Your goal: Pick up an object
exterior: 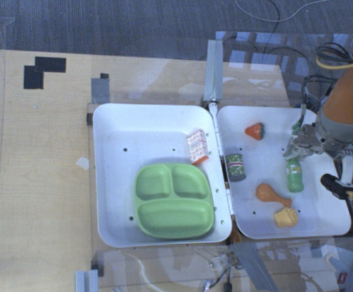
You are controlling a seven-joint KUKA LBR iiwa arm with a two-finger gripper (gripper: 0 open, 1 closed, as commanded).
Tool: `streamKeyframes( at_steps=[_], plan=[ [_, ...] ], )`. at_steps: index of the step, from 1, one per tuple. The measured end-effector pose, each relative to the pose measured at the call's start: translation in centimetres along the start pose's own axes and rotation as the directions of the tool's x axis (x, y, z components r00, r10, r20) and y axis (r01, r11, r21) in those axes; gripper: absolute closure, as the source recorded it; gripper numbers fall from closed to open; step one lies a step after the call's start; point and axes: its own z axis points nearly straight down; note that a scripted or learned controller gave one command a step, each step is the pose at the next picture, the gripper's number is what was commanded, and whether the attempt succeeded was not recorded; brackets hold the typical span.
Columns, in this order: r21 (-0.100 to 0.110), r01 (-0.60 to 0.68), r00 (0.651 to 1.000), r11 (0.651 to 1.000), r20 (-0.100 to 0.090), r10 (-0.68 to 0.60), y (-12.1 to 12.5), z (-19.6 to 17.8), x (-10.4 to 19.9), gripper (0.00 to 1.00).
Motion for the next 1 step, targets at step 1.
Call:
streamKeyframes(
  at_steps=[1],
  plan=[
    [-0.005, 0.1, 0.995, 0.995, -0.002, -0.1, 0.37, -9.88, 11.36, 1.0]
  ],
)
